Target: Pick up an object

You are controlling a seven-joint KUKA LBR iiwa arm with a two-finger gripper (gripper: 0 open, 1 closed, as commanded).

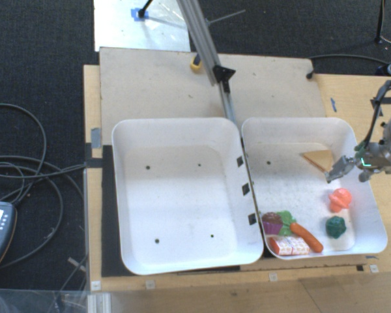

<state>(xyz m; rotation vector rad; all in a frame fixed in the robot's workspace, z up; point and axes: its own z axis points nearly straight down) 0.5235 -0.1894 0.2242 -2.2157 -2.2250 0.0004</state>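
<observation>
Gripper [339, 169] hovers low in right bin [293, 132], over bare floor just above the orange toy [339, 199], likely lining up. Can't tell its opening.

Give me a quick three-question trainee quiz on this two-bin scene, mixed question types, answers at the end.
1. True or false: the toy carrot lies in the right bin.
2. Which item lies nearest the gripper? A) the dark green toy B) the orange-pink toy C) the purple and green toy vegetable
3. Fill in: the tan wedge lies toward the ____ wall of its bin, as seen in the camera view.

Key: 1 true; 2 B; 3 far.
</observation>
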